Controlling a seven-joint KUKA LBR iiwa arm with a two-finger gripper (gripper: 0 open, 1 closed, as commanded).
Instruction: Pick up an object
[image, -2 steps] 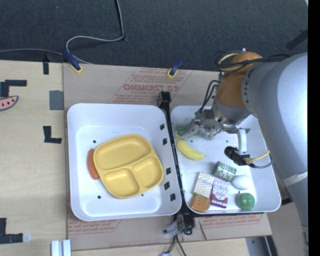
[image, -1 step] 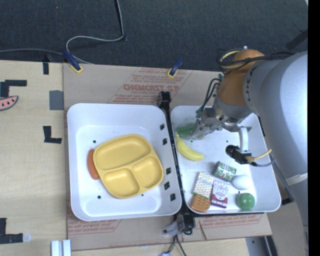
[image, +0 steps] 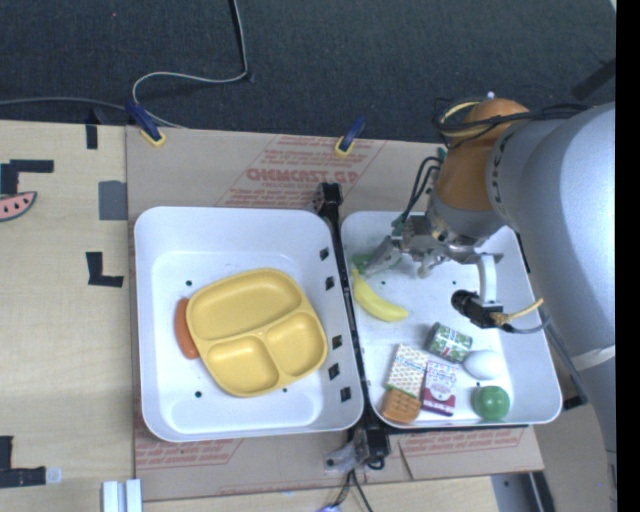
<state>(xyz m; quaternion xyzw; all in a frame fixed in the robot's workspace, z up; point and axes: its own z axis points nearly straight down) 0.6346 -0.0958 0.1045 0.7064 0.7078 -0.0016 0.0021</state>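
While reaching in from the right with the arm (image: 570, 220), hangs the gripper (image: 402, 256) low over the far left part of the right bin (image: 420, 325). Probably placed there to come down on the nearest loose thing. Cannot tell whether spread or pressed together: too blurred against the white floor. Shows nothing clearly pinched, so best judged as carrying nothing yet.

Just nearer than the gripper, finds the banana (image: 380, 302), likely the thing to lift. Lies flat on the bin floor, close to the dividing wall, apart from everything else in that bin. Looks small, yellow, curved, smooth-skinned and toy-like, thicker at the middle and tapering to both ends. Runs at a slant, one end up toward the gripper, the other down toward the middle of the bin. Would probably suit a pinch across the thick middle rather than along the curve.

Leaves the rest crowded at the near right corner: a green can (image: 450, 342), a white egg (image: 482, 364), a green ball (image: 491, 401) and some small cartons (image: 425, 378), packed too tightly for an easy approach.

In the left bin (image: 200, 240), keeps a yellow divided tray (image: 255, 330), well apart from the gripper.
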